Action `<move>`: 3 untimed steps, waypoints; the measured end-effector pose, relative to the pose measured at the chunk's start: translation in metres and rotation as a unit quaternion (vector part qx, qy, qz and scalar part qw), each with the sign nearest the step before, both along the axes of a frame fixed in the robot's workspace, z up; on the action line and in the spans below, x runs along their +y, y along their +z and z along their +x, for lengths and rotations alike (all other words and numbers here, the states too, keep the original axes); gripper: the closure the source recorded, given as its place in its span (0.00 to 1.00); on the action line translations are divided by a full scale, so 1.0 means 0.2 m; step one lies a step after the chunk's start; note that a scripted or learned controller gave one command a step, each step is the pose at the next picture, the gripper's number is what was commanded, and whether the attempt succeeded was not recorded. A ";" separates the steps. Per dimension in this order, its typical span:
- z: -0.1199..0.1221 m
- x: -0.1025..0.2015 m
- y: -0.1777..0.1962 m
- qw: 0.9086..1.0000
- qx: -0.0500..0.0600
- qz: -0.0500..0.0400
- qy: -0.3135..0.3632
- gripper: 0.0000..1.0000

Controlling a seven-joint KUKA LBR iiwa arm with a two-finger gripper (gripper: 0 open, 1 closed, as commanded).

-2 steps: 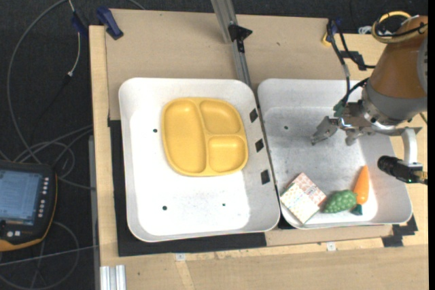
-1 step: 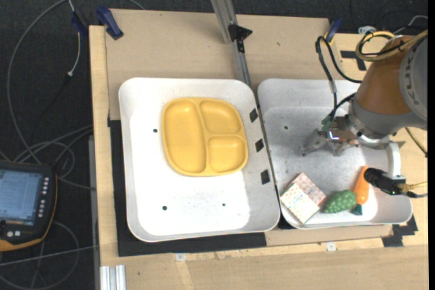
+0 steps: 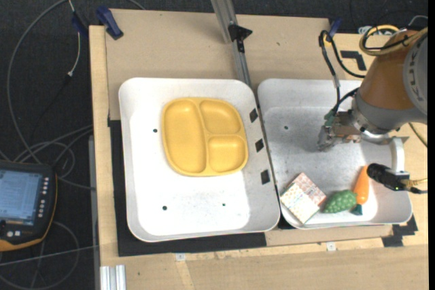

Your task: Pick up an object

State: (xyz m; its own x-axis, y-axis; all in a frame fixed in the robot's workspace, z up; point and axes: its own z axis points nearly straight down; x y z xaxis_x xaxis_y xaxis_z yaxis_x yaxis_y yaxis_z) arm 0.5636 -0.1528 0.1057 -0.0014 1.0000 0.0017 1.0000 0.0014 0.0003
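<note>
My gripper (image 3: 333,136) hangs over the right bin (image 3: 292,105), finger state unclear; the green toy (image 3: 340,202) and carrot (image 3: 362,187) lie toward five o'clock.

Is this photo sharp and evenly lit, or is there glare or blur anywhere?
Camera view: lighting is soft and fairly even, with faint shadows; the yellow tray shows a mild sheen, no harsh glare. The gripper looks slightly soft, as do the small items in the right bin.
</note>
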 end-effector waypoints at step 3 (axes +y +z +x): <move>0.03 0.00 0.74 1.000 -0.003 -0.002 0.000 1.00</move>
State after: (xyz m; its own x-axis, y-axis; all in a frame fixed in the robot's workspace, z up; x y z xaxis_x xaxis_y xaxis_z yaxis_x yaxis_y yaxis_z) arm 0.5694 -0.1529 0.2537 -0.0022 1.0000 -0.0017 1.0000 0.0022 0.0064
